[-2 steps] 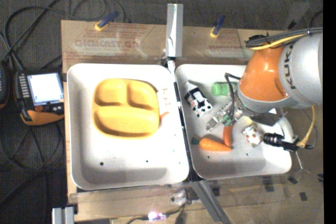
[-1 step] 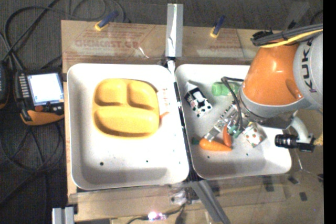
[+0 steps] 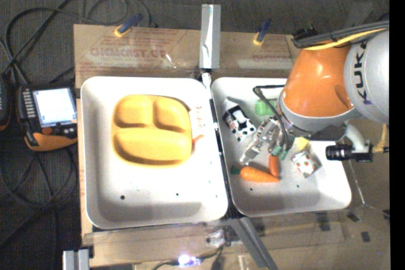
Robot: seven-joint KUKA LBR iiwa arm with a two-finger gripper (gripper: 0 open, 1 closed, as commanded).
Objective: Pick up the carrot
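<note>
Carrot (image 3: 259,174): flat in right bin (image 3: 329,199), near side, just below gripper (image 3: 266,139); jaws' state unclear.

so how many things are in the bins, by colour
yellow: 1, divided tray
orange: 2, carrot and a second carrot
green: 1, green item
black and white: 1, patterned item
white: 1, small block
total: 6

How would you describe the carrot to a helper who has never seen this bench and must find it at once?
Look at the right white bin, under the grey and orange arm. Near that bin's front left lies the carrot, flat, just below the pincer. It is the long orange tapered piece with a green end; a shorter orange piece stands beside it.
</note>
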